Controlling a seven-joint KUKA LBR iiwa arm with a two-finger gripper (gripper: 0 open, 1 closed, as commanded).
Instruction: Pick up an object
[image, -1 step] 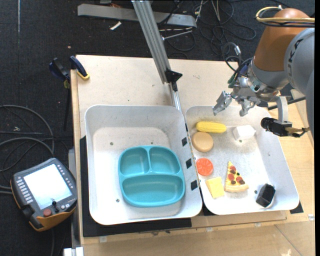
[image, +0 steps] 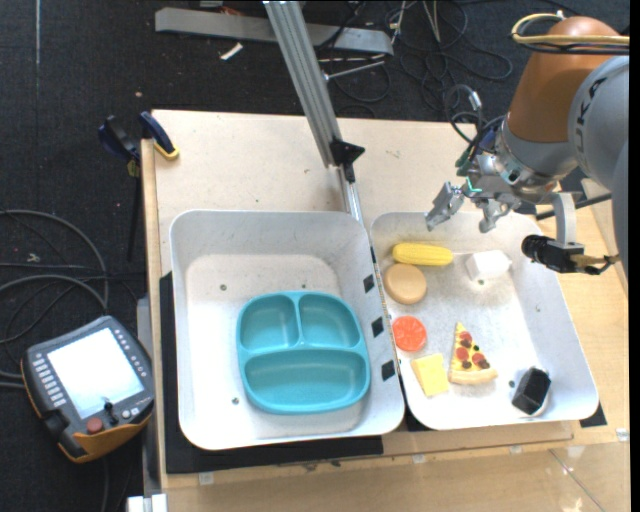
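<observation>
My gripper (image: 466, 210) hangs above the far edge of the right bin (image: 560, 330), fingers spread apart and nothing between them. Below it in that bin lie a yellow banana (image: 423, 255), a tan round bun (image: 406, 284), a white block (image: 487, 267), an orange-red slice (image: 408, 333), a yellow cheese wedge (image: 431, 375), a pizza slice (image: 468, 356) and a black object (image: 531, 390). The banana is the nearest, just below and left of the fingers.
The left bin (image: 200, 290) holds a teal divided plate (image: 301, 350). A slanted metal pole (image: 312, 85) crosses the bench down to the gap between the bins. A pendant (image: 88, 385) lies left of the bench.
</observation>
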